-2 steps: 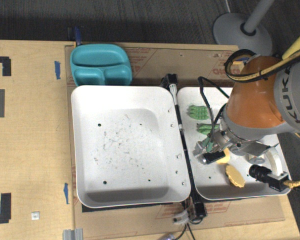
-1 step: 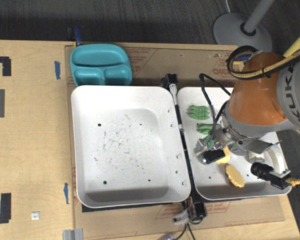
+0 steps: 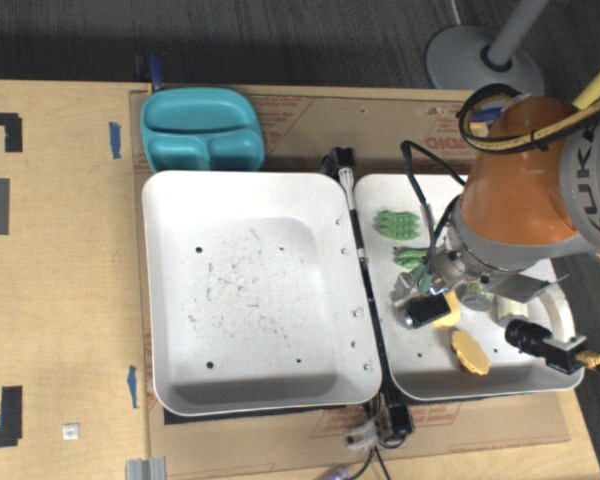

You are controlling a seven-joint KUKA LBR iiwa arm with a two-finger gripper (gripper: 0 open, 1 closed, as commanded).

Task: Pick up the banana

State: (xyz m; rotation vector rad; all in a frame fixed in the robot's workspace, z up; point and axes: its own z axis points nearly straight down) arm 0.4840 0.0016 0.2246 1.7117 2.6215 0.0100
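Note:
The banana [image 3: 445, 311] shows as a short yellow piece in the right bin [image 3: 500, 383], with a black piece [image 3: 417, 314] at its left end. My gripper [image 3: 420, 286] hangs low over the middle of that bin, just above and to the left of the banana. The orange wrist hides most of the gripper. Whether the banana is touched or held cannot be made out.
A tan-yellow oval thing [image 3: 470, 353] lies near the right bin's front. Green toys [image 3: 397, 224] [image 3: 410, 259] sit at its back left. The left bin [image 3: 180, 368] is beside it, and a teal divided tray [image 3: 201, 128] stands behind that.

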